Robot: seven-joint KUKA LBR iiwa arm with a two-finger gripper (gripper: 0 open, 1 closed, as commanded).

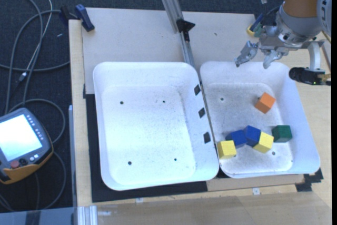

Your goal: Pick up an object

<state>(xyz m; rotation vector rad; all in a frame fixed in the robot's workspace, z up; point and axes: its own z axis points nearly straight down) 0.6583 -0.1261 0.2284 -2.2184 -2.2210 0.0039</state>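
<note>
Hovering my pincer (255, 59) above far rim of right bin (300, 113), fingers spread apart, nothing between them. Height keeps fingers above bin wall.

Candidate objects all in right bin: orange block (265, 103) alone near middle, easiest access. Green block (282, 133) near right wall. Two blue blocks (246, 136) and yellow block (264, 142) clustered, touching; poor finger clearance. Second yellow block (227, 149) near left wall.

Left bin (105, 81) holds no blocks.

Judgement: orange block best target.

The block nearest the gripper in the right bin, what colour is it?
Orange; the block shows plainly in the camera view, apart from the others.
</note>
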